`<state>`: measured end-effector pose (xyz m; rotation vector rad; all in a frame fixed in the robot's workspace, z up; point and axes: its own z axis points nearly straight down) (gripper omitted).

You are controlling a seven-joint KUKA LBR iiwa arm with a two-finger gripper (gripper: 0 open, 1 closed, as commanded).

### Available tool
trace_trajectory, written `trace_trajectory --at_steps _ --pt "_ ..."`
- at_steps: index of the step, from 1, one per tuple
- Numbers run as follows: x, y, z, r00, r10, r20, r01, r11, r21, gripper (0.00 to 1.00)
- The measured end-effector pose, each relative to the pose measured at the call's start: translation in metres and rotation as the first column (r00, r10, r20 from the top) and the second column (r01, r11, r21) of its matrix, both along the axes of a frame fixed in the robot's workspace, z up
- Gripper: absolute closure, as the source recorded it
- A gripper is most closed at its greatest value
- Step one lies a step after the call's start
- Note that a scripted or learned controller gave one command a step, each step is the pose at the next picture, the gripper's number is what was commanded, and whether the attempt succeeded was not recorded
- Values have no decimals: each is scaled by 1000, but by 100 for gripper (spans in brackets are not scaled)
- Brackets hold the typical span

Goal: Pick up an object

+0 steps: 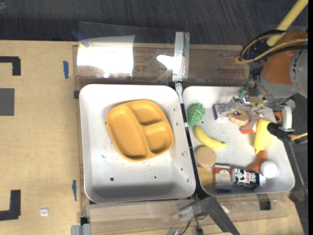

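The arm's gripper [245, 103] hangs low over the back right corner of the right bin [289, 179], just below the orange wrist band. Directly under and beside it lie a purple packet [222, 110] and a tan, bread-like piece [239, 118]. A yellow corn-like piece [261, 135] lies just in front of the gripper. Further left in this bin are a banana [209, 139] and a green bunch [196, 113]. Whether anything is held is hidden by the wrist.
Along the right bin's front sit a round tan disc [205, 155], a small carton [222, 176], a black-and-white bottle [247, 177] and an orange carrot [257, 161]. The left bin [93, 131] holds an orange divided plate [139, 129]. A clear panel stands behind the bins.
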<state>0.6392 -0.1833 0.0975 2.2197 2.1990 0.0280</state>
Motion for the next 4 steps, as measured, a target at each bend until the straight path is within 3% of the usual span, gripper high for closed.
trace_trajectory --at_steps 1,2,3,4 --pt "-79 33 57 997 -70 -19 70 998 0 0" --pt "-49 24 12 1000 -2 -25 3 1000 9 0" --pt "-9 27 1 992 -124 -6 124 992 -4 0" --pt "1 6 0 990 -142 -2 142 990 1 0"
